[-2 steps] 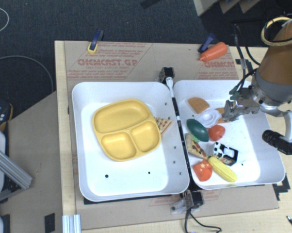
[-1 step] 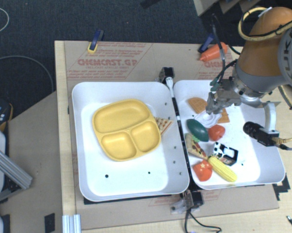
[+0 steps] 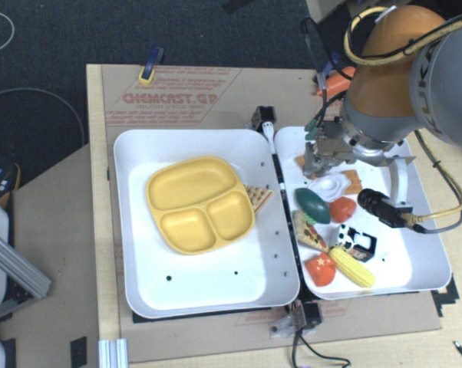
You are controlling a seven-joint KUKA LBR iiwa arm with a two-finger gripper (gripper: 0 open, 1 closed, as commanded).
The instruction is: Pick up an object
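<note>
My gripper (image 3: 321, 162) hangs over the back left part of the right bin (image 3: 427, 271), just above a white object (image 3: 328, 185). Close by lie a dark green oval piece (image 3: 313, 205), a red tomato-like piece (image 3: 342, 208), a corn cob (image 3: 352, 266), a red strawberry-like piece (image 3: 320, 270), a black and white item (image 3: 359, 241) and a sandwich-like wedge (image 3: 308, 233). I see nothing held between the gripper's ends.
The left bin (image 3: 131, 159) holds a yellow divided plate (image 3: 200, 203) with a waffle-patterned piece (image 3: 259, 197) at its right edge. A black cable connector (image 3: 379, 206) hangs over the right bin. The grey and orange arm (image 3: 392, 67) looms over the right bin's back.
</note>
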